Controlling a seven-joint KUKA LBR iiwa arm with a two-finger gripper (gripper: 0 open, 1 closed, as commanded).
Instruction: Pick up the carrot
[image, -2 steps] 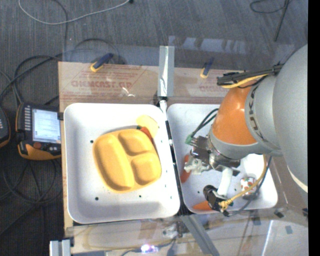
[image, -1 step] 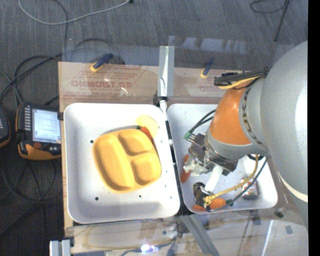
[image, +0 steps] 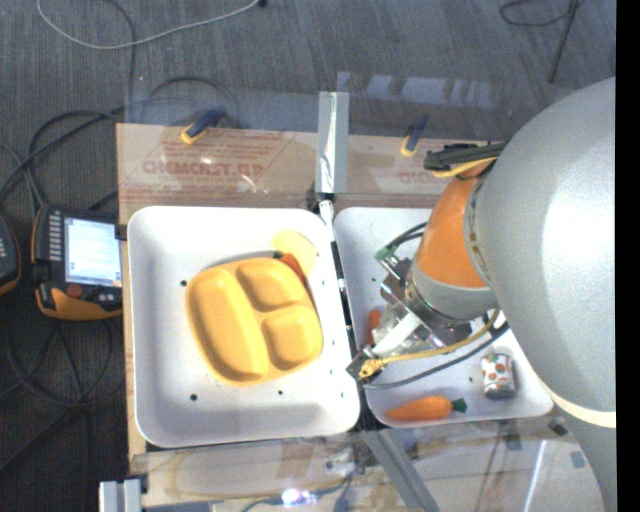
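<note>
Camera view: the arm hides much of the right bin above the carrot.

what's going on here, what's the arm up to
A grey KUKA arm with an orange band reaches down into the right bin, apparently after the carrot. The carrot lies on the bin floor near the front edge, apart from the arm, so it has not been picked up. A small can sits beside it. The left bin holds a yellow divided tray.
</note>
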